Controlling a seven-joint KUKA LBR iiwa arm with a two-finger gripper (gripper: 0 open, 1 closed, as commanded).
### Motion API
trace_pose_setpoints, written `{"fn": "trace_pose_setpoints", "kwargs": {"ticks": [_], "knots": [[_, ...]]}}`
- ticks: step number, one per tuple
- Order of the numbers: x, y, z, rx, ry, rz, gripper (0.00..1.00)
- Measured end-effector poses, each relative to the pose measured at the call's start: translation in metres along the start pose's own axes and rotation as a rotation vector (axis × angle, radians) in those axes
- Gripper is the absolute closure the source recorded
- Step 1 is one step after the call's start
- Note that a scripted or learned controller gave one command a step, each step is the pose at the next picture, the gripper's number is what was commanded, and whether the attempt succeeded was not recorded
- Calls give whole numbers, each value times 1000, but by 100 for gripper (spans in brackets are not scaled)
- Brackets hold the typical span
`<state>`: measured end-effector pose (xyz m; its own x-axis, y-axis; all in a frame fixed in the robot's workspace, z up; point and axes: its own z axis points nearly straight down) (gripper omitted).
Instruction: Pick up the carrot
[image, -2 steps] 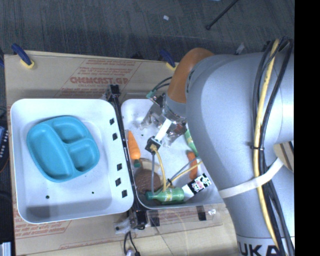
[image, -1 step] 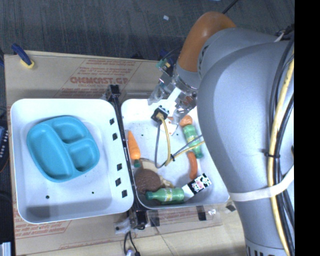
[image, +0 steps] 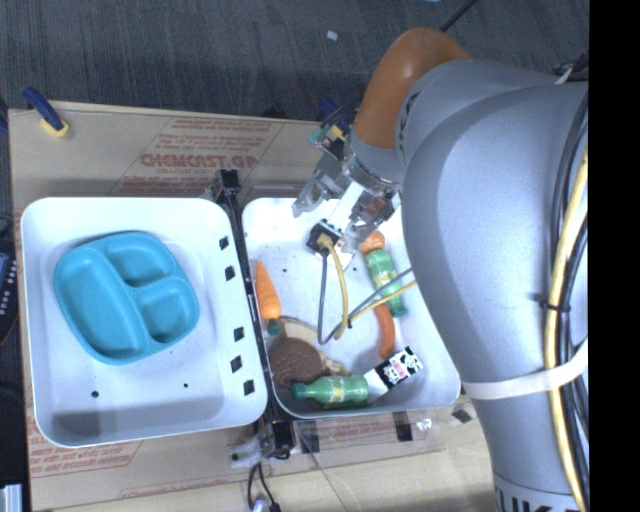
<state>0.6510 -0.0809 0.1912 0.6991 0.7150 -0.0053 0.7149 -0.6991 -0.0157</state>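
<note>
The carrot (image: 267, 290) is orange with a green stub at its near end. It lies along the left wall of the right bin (image: 290, 225). My gripper (image: 335, 208) hangs over the far part of that bin, up and to the right of the carrot and apart from it. Its two fingers (image: 305, 199) stand spread, so it is open with nothing held between them. The grey arm with its orange band covers the bin's right side.
A green bottle (image: 381, 272), an orange sausage-like piece (image: 385, 332), a cow-patterned carton (image: 400, 367), a second green bottle (image: 335, 391) and a brown lump (image: 295, 360) share the right bin. Yellow cables (image: 343, 290) hang over its middle. A blue divided tray (image: 125, 293) lies in the left bin.
</note>
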Motion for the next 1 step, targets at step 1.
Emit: {"fn": "trace_pose_setpoints", "kwargs": {"ticks": [1], "knots": [[-14,-2,104,-1,-3,95,0]]}}
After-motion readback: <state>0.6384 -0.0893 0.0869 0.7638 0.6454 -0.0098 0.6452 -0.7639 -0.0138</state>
